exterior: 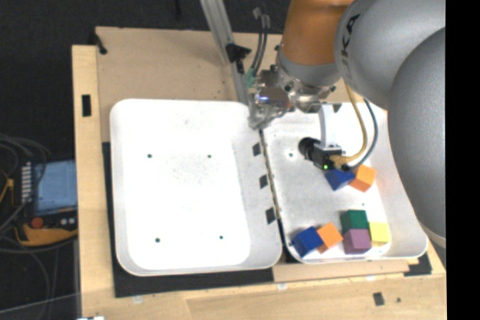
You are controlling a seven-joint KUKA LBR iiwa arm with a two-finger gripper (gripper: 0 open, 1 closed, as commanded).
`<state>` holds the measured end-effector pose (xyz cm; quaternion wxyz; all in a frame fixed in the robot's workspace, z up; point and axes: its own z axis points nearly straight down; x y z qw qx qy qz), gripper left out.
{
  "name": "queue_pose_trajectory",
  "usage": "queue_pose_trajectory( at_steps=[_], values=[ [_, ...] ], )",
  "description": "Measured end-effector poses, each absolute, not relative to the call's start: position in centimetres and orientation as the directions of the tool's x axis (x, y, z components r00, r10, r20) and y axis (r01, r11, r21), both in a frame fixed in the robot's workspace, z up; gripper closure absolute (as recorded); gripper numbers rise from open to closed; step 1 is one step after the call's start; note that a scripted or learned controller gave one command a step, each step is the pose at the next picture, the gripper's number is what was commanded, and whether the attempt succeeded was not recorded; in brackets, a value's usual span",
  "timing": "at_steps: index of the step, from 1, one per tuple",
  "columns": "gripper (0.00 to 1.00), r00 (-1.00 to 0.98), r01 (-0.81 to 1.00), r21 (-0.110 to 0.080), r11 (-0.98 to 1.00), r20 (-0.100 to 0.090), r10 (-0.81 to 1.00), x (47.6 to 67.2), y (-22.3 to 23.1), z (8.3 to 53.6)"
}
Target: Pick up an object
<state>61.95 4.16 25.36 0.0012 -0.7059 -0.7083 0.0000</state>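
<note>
Several small blocks lie in the right bin (289, 142). A blue block (339, 177) and an orange block (364, 178) sit together near the bin's middle. Along the front edge are a blue block (307, 240), an orange block (329, 235), a purple block (357, 240), a green block (355, 220) and a yellow block (379, 233). My gripper (260, 115) hangs below the orange-banded wrist at the back of the right bin, by the divider between the bins. It is well apart from all the blocks, and nothing shows in it.
The left bin (180, 183) is a bare white surface with a few dark dots. A slanted metal rail (214, 7) rises behind the bins. The big grey arm covers the right bin's far right side. A blue device (56, 187) and cables lie left of the bench.
</note>
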Motion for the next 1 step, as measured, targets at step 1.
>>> queue_pose_trajectory(
  at_steps=[1],
  values=[
    [1.0, -0.005, 1.0, 0.0, 0.005, 0.0, 1.0, 62.7, 9.16, 23.92]
  ],
)
